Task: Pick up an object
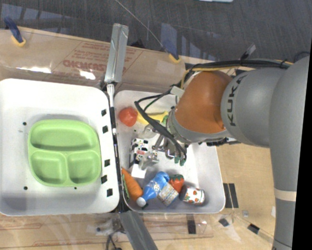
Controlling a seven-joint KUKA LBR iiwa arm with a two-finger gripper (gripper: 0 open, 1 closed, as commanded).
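Note:
My gripper [152, 150] hangs low over the middle of the right bin [212, 171], under the orange wrist band. Just beside it, towards the bin's left wall, lies a small black-and-white object [139, 146], and I cannot tell whether the gripper touches it. A red-orange ball [127, 116] rests in the bin's far left corner with a yellow item [155, 117] next to it, partly hidden by the arm. Along the near edge lie a carrot [132, 184], a blue bottle [154, 186], a small red item [177, 181] and a red-and-white can [193, 195].
The left bin [7, 135] holds a green divided tray [64, 152]. A grey divider bar [117, 52] stands between the bins at the back. The grey arm [267, 105] covers the right bin's far right part.

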